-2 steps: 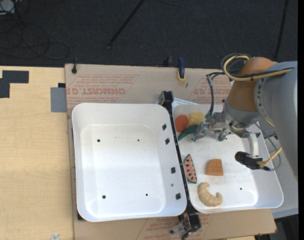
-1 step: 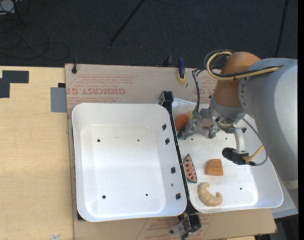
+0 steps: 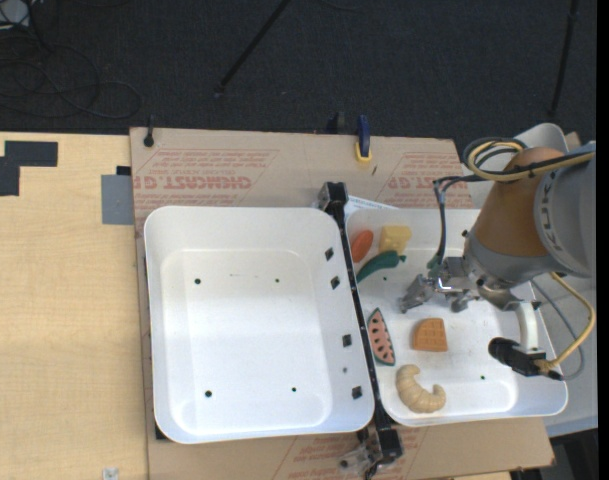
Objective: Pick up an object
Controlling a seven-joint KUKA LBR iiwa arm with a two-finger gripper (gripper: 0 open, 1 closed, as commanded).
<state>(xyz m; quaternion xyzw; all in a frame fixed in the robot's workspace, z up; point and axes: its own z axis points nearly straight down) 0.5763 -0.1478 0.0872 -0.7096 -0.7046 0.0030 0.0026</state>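
Note:
The right white bin holds several toy foods. An orange carrot-like piece, a yellow piece and a green piece lie close together near its far left corner. A watermelon slice lies along its left wall. An orange bread-like piece sits mid-bin, with a pale croissant near the front wall. My gripper hangs in the middle of this bin, just behind the orange bread-like piece. It is open, with its metal fingers spread and nothing between them.
The left white bin sits beside the right one, and a black divider strip runs between them. Both bins rest on a cardboard sheet. The arm's orange band rises over the right bin's far right side.

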